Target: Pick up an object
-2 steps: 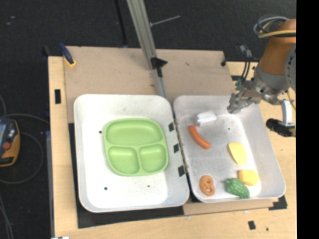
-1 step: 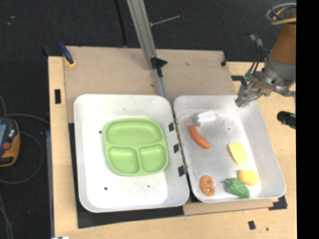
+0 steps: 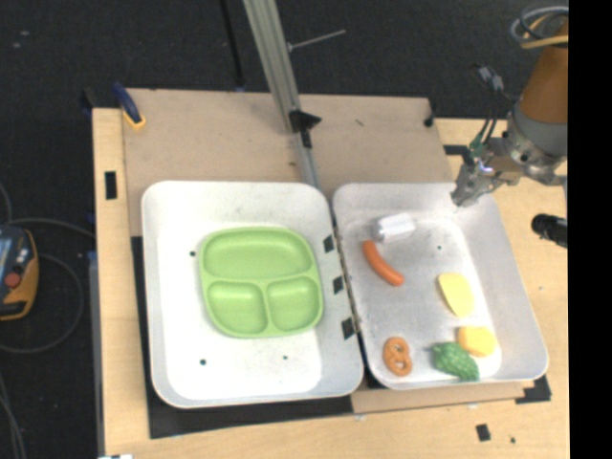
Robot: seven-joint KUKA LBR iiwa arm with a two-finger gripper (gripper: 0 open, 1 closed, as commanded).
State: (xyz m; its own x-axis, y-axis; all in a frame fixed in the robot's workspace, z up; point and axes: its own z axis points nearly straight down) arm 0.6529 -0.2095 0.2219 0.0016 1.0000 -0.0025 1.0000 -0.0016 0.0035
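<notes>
A: Upper right of the frame, what do you see?
B: The arm point(image 3: 543, 84) comes in there, and its gripper point(image 3: 469, 187) hangs over the top right corner of the right bin point(image 3: 516, 285). Whether the fingers are open or closed, I cannot tell, nor whether anything sits between them.
A: And in that bin?
B: A white piece point(image 3: 395, 226) near the top, an orange sausage point(image 3: 382, 262) just below it, a yellow piece point(image 3: 456, 294) at right. Along the bottom: a pretzel point(image 3: 397, 355), a green toy point(image 3: 455, 361), a yellow block point(image 3: 476, 339).
A: Left bin point(image 3: 172, 352)?
B: A green tray point(image 3: 259, 281) with three compartments lies in its middle, on the desk point(image 3: 229, 132).
</notes>
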